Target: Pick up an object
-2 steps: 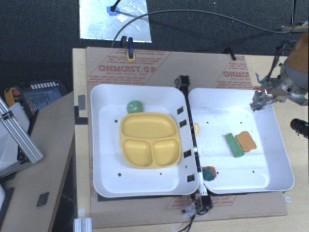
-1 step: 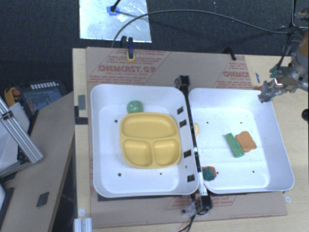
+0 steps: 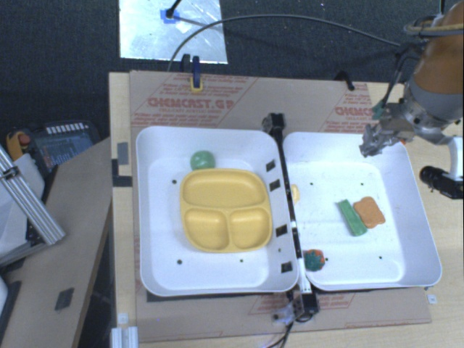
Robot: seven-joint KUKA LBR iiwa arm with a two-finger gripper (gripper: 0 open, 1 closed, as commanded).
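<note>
Divided tray (image 3: 221,211) and ball (image 3: 202,159) in left bin (image 3: 156,267); 2 blocks (image 3: 361,214) in right bin (image 3: 406,267)

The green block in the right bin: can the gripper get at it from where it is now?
Probably yes. The green block lies flat, touching only the orange piece on one side. The gripper hangs above the same bin's far edge, nothing between.

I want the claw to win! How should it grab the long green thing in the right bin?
Probably from above, with the gripper pinching the green block across its narrow width near the lower end. It lies flat, and the orange piece touches its upper right side.
</note>
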